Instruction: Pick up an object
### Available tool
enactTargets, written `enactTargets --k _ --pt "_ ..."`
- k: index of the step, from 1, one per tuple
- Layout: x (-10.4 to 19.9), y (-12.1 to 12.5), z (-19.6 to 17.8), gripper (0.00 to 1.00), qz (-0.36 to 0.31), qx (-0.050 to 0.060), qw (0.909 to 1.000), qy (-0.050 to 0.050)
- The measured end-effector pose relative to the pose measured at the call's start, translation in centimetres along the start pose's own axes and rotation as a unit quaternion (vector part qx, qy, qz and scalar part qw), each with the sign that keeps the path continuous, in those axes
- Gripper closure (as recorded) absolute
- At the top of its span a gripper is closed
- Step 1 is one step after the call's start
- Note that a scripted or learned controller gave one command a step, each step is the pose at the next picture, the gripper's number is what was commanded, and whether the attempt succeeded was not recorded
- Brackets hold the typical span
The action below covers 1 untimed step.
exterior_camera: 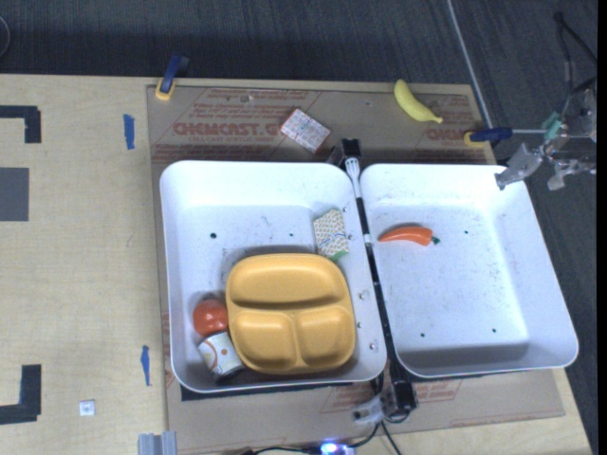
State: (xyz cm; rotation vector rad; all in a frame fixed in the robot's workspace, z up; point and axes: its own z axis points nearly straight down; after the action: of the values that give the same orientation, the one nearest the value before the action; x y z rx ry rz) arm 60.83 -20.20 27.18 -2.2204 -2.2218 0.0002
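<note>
Hand [517, 171]: at the right bin's [531, 349] far right corner; finger state cannot be told.
Carrot [408, 237]: inside right bin, near its left wall.
Yellow tray [289, 311]: in the bin left of it.

The desk [66, 254] is pale wood with a brown cardboard sheet [237, 126] laid over its middle. Two white bins sit on the sheet side by side, touching: the left bin [190, 207] and the right bin [474, 339]. Near the sheet's far edge lie a yellow banana [415, 101] and a small patterned packet [304, 129].
</note>
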Motion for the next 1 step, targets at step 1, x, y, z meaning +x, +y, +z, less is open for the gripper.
enactTargets --k 1 --pt "2.30 -1.97 4.94 0.00 0.000 0.000 1.0000 0.000"
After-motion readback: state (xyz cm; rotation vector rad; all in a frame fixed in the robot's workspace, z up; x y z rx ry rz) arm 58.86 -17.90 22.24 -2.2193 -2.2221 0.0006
